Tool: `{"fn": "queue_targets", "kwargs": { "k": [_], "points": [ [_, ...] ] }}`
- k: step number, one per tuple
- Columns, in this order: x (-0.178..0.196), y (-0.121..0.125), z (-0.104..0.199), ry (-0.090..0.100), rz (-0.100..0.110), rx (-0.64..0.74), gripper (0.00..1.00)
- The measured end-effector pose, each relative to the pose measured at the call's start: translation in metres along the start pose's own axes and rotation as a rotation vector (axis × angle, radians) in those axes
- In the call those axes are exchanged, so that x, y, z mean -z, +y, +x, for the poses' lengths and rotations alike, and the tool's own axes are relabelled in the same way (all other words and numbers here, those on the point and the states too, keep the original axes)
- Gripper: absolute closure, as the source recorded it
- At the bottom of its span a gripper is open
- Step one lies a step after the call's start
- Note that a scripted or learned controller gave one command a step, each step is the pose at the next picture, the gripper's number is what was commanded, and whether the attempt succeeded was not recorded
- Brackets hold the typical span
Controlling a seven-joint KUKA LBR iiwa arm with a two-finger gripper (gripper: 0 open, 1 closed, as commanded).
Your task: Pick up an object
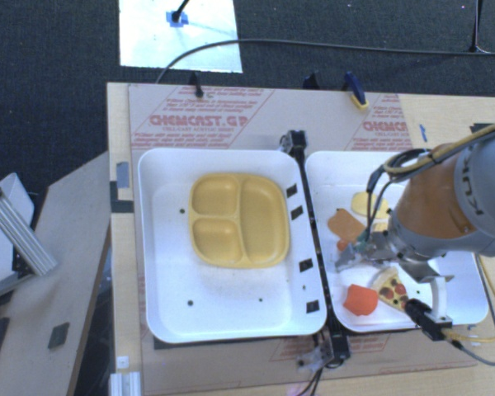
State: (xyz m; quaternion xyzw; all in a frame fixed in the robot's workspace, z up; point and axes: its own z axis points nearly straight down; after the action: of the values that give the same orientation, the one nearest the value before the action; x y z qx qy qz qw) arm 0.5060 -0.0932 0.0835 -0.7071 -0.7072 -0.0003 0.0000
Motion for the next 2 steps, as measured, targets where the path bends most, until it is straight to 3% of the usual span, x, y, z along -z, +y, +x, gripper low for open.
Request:
{"fn": "queue_targets", "kwargs": {
  "k": [1, 2],
  "points": [
    [0.013, 0.001, 0.001, 0.002, -0.003, 0.002, 1.0],
    [0.056, 0.001, 0.006, -0.001, -0.002, 0.004, 1.0]
  ]
}}
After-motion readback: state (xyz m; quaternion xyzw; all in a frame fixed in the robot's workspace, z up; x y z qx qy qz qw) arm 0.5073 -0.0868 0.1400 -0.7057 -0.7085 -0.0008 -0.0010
